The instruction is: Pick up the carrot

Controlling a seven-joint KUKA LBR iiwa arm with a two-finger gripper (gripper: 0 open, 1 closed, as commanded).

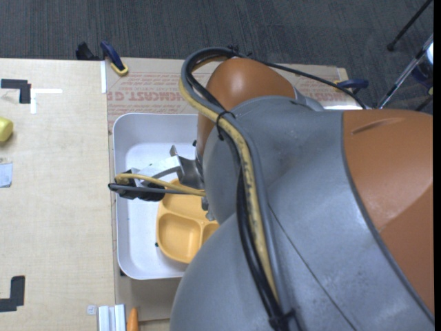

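Note:
My grey and orange arm fills the right and middle of the camera view and hides most of the bins. Its gripper [173,173] reaches down into the left white bin [131,254], just above a yellow divided tray [180,234] lying on the bin floor. A dark bar with a yellow cable [138,187] sticks out to the left from the wrist. A small orange piece [131,316] shows at the bottom edge, outside the bin; I cannot tell what it is.
A yellow rounded object [4,129] lies on the wooden bench at the far left. Blue clamps [114,57] hold the cardboard sheet behind the bin. Black corner marks [16,88] sit on the bench to the left.

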